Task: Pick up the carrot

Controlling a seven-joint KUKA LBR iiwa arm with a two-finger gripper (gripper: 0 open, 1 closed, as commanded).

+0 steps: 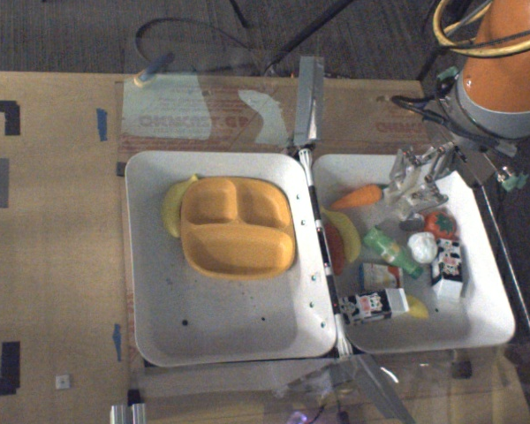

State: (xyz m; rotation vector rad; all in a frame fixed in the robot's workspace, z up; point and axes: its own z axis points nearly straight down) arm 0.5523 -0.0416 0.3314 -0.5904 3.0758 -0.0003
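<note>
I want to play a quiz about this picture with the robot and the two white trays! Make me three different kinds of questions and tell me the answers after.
1. True or false: the carrot lies in the same bin as the orange divided plate.
2. Which bin is the gripper over? A) the left bin B) the right bin C) neither
3. Fill in: a yellow banana peeks out from under the plate's ____ edge.

Key
1. False. The carrot is in the right bin, near its top left; the plate is in the left bin.
2. B, just to the right of the carrot.
3. Left.
</note>
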